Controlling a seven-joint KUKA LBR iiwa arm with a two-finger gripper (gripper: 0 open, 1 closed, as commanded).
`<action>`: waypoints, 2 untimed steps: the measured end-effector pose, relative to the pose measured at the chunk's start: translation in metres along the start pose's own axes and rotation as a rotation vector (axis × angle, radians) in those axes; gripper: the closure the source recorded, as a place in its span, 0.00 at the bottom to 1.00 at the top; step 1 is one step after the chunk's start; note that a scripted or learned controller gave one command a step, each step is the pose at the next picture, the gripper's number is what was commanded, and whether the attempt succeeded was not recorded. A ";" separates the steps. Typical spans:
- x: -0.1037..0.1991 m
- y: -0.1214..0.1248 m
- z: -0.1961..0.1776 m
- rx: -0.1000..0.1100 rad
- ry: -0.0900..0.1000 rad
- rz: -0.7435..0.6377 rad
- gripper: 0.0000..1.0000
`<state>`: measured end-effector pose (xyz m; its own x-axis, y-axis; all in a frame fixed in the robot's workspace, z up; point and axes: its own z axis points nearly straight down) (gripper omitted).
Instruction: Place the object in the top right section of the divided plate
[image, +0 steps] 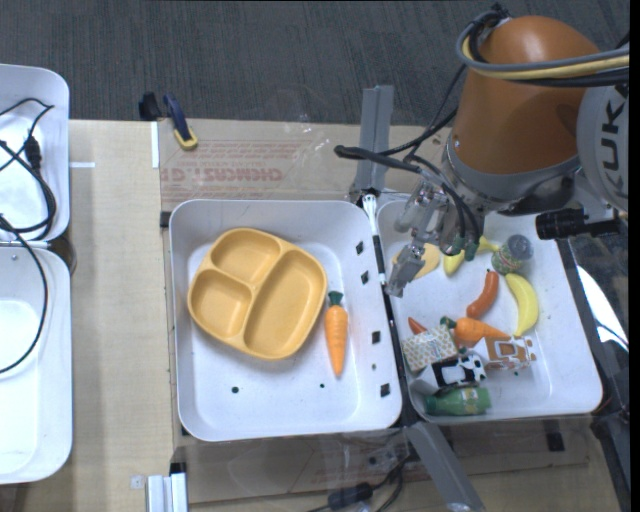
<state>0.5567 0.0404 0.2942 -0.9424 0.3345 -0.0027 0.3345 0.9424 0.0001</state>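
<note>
Two white bins sit side by side on the bench. Left bin (200, 400) has the yellow divided plate (257, 291), all sections bare, with a toy carrot (336, 336) lying just beside its right edge on the bin floor. Right bin (570, 390) is a jumble: banana (523, 303), another carrot (478, 329), sausage (484, 292), cow (460, 371), green bottle (459, 401). Gripper (415, 250) hangs over that bin's upper left, fingers apart, nothing between them.

Yellow-orange divided plastic plate (258, 291), orange toy carrot with green top (336, 335), yellow toy banana (523, 303), black-and-white patterned toy cow (459, 372).
</note>
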 end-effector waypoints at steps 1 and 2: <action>0.001 -0.077 -0.110 0.000 -0.001 0.029 0.00; -0.032 -0.059 -0.148 0.000 -0.001 0.002 0.00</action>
<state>0.5670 -0.0256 0.4419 -0.9417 0.3364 -0.0034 0.3364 0.9417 0.0002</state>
